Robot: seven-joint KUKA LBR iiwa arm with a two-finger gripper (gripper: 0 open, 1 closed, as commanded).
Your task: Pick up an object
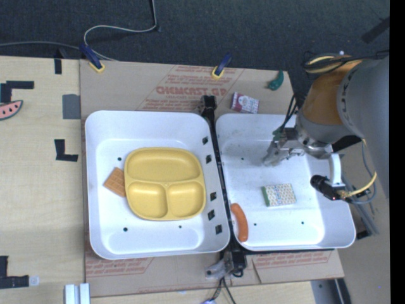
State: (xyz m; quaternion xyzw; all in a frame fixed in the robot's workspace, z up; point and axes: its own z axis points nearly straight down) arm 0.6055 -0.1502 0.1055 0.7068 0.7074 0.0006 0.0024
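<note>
Claw point(273, 156) over rt bin, hot dog point(240, 221) lengthwise near-far

Item count, by kind:

- White bins: two, a left bin point(101, 170) and a right bin point(329, 230), set side by side on the desk point(38, 189)
- Yellow divided plates point(166, 182): one, with three compartments, in the left bin
- Tan flat pieces point(114, 182): one, partly under the plate's left edge
- Orange sausage-shaped items point(240, 221): one, in the right bin
- Small patterned rectangular pads point(279, 195): one, in the right bin
- Yellow-and-blue clamps: two, one point(92, 56) at the cardboard's rear left, one point(221, 67) at rear centre
- Small printed packets point(243, 102): one, behind the right bin
</note>
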